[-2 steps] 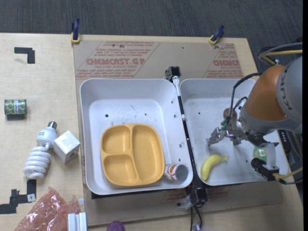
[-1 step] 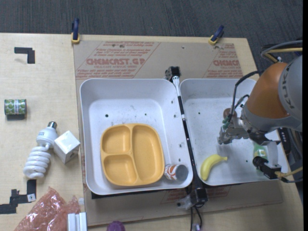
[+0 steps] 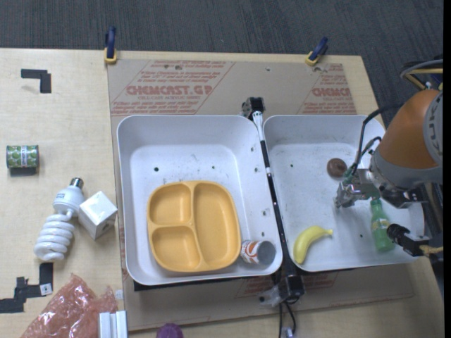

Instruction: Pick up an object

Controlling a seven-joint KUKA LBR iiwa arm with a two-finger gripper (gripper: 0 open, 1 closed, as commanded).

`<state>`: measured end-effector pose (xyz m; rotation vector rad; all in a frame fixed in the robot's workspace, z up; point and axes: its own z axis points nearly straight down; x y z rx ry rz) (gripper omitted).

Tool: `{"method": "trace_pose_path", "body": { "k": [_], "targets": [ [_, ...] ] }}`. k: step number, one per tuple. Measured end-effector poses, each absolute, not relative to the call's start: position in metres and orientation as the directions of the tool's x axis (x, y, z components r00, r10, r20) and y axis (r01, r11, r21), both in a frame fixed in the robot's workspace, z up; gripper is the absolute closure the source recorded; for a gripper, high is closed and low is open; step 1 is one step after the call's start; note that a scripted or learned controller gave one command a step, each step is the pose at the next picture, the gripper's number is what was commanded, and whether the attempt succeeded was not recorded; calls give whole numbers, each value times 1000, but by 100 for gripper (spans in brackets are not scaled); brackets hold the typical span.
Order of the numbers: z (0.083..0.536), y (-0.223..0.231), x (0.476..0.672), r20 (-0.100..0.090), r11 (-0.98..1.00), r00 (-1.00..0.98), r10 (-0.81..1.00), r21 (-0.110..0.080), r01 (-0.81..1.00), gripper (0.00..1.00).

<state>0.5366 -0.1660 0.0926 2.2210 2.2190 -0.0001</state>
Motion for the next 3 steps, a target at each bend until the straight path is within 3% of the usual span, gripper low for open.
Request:
{"method": "trace_pose_path", "body": {
  "k": [1, 2, 3],
  "targets": [
    [93, -166, 537, -1, -1, 1, 1000, 1, 1000, 0],
    [102, -166, 537, -2, 0, 0, 1000, 3, 1000, 100],
    [102, -166, 537, -2, 0, 0, 1000, 3, 1000, 0]
  ]
}}
